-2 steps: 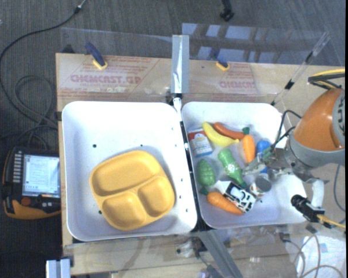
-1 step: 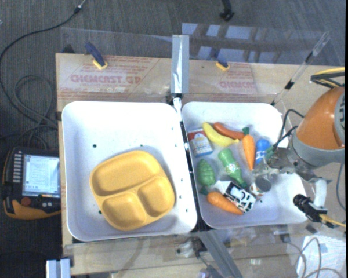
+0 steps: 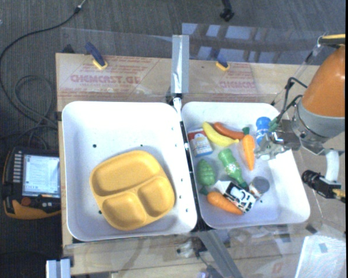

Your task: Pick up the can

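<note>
Can (image 3: 200, 143) lies at the right bin's (image 3: 290, 210) left wall, beside the banana (image 3: 217, 135) and above the green pepper (image 3: 206, 172). The gripper (image 3: 271, 143) hovers well right of it, jaws possibly open, though I cannot tell. Approach should cross leftward, then descend straight to avoid the banana.

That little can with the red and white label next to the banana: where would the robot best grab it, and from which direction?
Probably from straight above, closing across the round body of the can. It lies against the right bin's left wall, with the banana crowding its right side, so a sideways approach looks blocked. The ends toward the near and far rims seem freer for fingers. The tool sits further right, over the bottle.
</note>
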